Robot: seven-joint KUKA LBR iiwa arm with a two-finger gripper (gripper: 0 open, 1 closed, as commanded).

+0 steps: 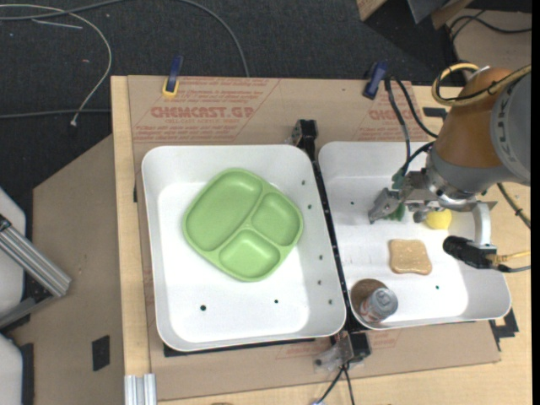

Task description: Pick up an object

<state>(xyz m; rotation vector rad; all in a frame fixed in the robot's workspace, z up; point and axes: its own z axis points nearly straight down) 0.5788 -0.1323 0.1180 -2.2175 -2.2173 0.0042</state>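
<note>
The right bin [359, 171] holds a slice of toast [410, 256], a small yellow object [437, 219] and a round metal can [376, 302] in its near left corner. My gripper [381, 206] hangs low over the middle of this bin, left of the yellow object and above the toast. A small green piece [396, 212] shows right beside the gripper, partly hidden by it. I cannot make out whether it is held. The grey arm with its orange band [472, 129] reaches in from the right.
In the left bin [160, 226] lies a green divided plate [243, 224]. A black clip [305, 131] sits where the two bins meet at the back. Cables [405, 116] run along the right bin's far edge.
</note>
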